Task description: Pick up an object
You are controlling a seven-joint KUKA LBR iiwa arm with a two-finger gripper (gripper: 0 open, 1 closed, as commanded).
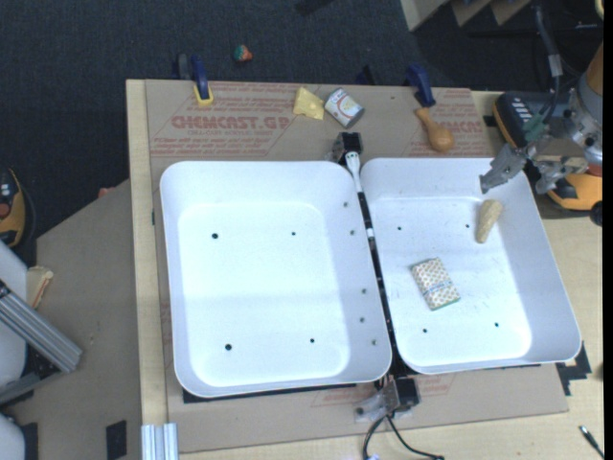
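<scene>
While the arm reaches in from the right, its pincer (502, 172) hangs over the upper right corner of the right bin (546, 286), just above a pale, tapered object (488, 220) that lies on the bin floor near the far wall. Whether the pincer is apart or together I cannot tell from this angle; nothing shows between its tips. A small patterned packet (436, 284) lies tilted near the middle of the same bin, well apart from the pale object. The left bin (182, 257) sits touching the right one along their shared edge. On the counter (239, 123) beyond the bins lie a yellow wedge (308, 104), a small box (344, 108) just beside it, and an orange-brown piece (436, 132).
</scene>
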